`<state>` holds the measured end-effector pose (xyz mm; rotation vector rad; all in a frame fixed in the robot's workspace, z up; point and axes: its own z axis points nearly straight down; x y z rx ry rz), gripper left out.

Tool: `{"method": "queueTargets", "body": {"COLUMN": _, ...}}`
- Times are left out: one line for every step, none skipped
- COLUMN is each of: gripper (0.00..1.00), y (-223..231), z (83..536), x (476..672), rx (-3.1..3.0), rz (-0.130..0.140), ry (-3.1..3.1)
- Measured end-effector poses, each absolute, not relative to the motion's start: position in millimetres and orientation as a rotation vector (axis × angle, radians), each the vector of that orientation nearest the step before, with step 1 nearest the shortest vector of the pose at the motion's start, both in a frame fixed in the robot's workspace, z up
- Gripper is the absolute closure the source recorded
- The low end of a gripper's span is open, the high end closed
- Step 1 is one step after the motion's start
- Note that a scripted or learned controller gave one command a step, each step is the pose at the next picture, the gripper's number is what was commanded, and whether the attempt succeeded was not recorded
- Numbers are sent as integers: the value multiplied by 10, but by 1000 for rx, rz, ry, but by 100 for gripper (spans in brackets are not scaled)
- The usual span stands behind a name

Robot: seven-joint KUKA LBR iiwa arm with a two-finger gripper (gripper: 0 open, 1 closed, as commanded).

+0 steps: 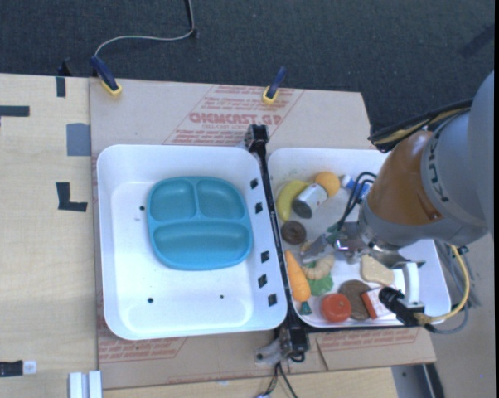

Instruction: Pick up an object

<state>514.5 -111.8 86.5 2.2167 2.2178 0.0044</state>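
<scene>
Fingers (336,240) sit low in the right bin (445,282), dark and tangled with cable; cannot tell if open or closed, nor whether anything is between them. Arm (432,189) hides the bin's right half. Objects crowd the bin's left side: yellow banana (289,196), orange ball (327,182), grey can (309,200), brown disc (293,232), carrot (297,276) along the divider, red tomato (336,307) by the near rim. Left bin (121,247) holds a blue divided plate (200,222), bare floor around it

Blue divided plate (200,223) in left bin (117,247), cardboard sheet (225,118), yellow clamps (107,79)
</scene>
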Motion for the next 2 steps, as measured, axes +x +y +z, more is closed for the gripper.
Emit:
{"method": "queueTargets", "body": {"gripper": 0, "y": -1004, "z": 869, "x": 5012, "rx": 2215, "rz": 4, "ry": 2208}}
{"method": "queueTargets", "body": {"gripper": 0, "y": -959, "z": 861, "x": 5411, "rx": 2219, "rz": 2, "ry": 2219}}
